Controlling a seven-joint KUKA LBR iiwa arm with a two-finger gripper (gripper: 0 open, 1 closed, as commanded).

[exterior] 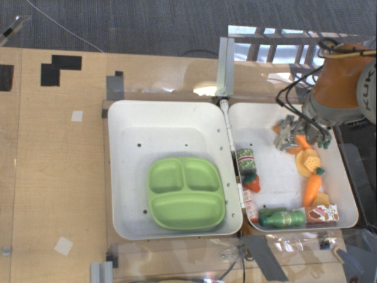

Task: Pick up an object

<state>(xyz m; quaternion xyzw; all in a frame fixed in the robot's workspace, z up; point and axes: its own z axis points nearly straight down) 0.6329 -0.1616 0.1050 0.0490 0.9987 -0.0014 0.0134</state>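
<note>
A: Near items, right bin (347,208)?
B: Green bottle (283,218) and red carton (321,214) are listed at the near wall; a carrot (312,188) is just behind.
A: Left bin (121,158)?
B: A green divided plate (185,192) is recorded.
A: Farther back?
B: The gripper (290,135) is lowered over an orange piece (301,141), beside a yellow toy (307,161). Finger opening and hold cannot be told.

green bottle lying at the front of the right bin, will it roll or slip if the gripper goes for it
The green bottle lies on its side, so a push would probably roll it. Its glossy, rounded body looks slippery. The red carton beside it may block rolling that way.
</note>
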